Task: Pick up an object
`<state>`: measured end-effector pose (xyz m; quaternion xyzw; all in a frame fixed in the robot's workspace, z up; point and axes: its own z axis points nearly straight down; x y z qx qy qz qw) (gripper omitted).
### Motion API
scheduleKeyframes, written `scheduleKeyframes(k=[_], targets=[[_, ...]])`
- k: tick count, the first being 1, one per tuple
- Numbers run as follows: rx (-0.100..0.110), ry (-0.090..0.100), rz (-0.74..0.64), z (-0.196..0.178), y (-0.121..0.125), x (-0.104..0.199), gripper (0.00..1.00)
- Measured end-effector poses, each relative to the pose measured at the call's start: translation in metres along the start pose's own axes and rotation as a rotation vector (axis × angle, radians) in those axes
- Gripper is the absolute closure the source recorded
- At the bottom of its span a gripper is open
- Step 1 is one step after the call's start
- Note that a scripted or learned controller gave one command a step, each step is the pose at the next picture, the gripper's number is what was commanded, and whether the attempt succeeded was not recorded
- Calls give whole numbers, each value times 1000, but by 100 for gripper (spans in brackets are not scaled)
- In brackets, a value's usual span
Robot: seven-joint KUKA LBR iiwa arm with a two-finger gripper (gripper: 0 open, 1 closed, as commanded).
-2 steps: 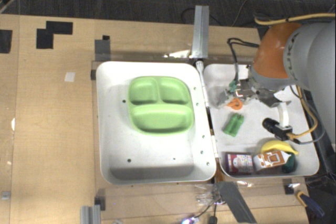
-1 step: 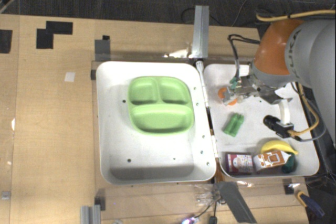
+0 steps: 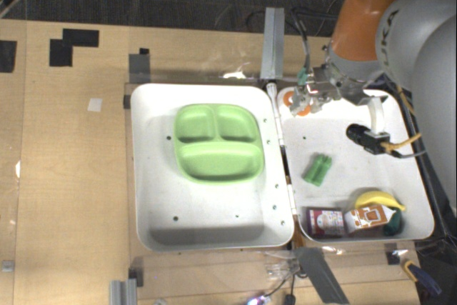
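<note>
Objects in the right bin (image 3: pixel 414 175): one green block (image 3: pixel 317 170), one banana (image 3: pixel 378 199), one bottle (image 3: pixel 343 221); tool (image 3: pixel 307 98) state unclear.

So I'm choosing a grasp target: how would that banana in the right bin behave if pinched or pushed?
The banana looks curved and smooth, so it may pivot or slip under a push. It rests against the carton, which could block clean finger access. Probably soft, so a hard pinch may bruise it.

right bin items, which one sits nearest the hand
The orange object in the right bin's far left corner, right at the hand; the green block, banana and carton lie nearer the camera.
</note>
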<state>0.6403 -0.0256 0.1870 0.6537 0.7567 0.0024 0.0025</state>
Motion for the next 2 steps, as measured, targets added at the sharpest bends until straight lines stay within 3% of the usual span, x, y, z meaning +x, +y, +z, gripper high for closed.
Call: scheduleKeyframes(k=[1,2], targets=[[2,-1,235,-30,36,38,100],[2,-1,176,-50,27,-22,100]])
